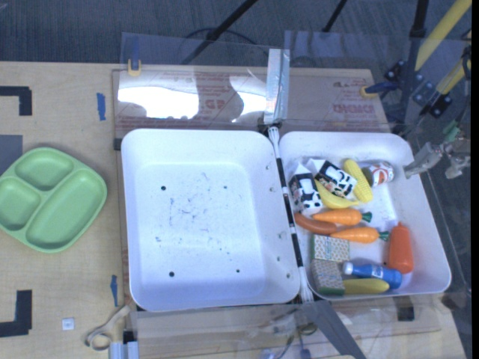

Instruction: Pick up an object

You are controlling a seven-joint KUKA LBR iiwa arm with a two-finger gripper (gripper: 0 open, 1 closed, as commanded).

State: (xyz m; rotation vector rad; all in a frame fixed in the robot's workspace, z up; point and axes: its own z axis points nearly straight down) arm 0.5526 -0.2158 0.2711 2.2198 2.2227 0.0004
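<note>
The right white bin (426,200) holds a pile of toy food. A yellow corn cob (357,179) lies at the back beside a black-and-white cow-patterned toy (334,179) and a second one (305,194). Two orange carrots (337,218) (358,235) lie across the middle. A red-orange pepper (400,249) sits at the right, and a blue tube (368,269) rests on a yellow piece (376,283) at the front. My gripper (432,159) hangs over the bin's back right rim, above and apart from the pile, with no object seen in it.
The left white bin (150,200) lies beside the right one, hinged at the middle. A green divided plate (51,199) sits on the bench at far left. Clear plastic walls (277,88) stand behind the bins. Tripod legs and a yellow pole (445,21) crowd the back right.
</note>
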